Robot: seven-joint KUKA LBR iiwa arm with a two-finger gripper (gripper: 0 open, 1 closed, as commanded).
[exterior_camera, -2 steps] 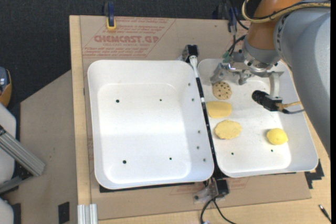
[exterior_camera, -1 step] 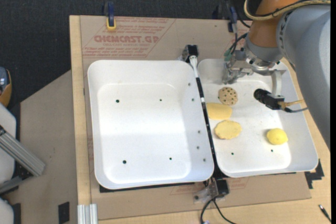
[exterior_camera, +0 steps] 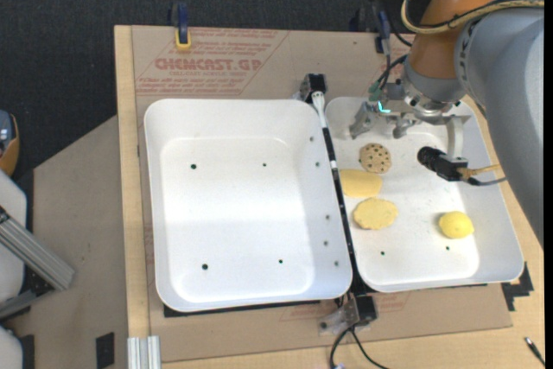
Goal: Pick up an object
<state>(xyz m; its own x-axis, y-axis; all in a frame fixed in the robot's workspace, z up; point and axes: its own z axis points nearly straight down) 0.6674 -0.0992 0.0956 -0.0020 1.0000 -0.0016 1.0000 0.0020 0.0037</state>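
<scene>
The gripper hangs over the far end of the right bin, its two fingers spread wide with nothing between them. Just near of it lies a round speckled cookie. Nearer still sits a yellow block, close against the bin's left wall, then a pale yellow disc. A yellow ball rests well to the right. The left bin lies alongside.

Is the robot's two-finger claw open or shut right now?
Open. The gripper has its two fingers spread apart near the round speckled brown cookie, with nothing between them.
</scene>
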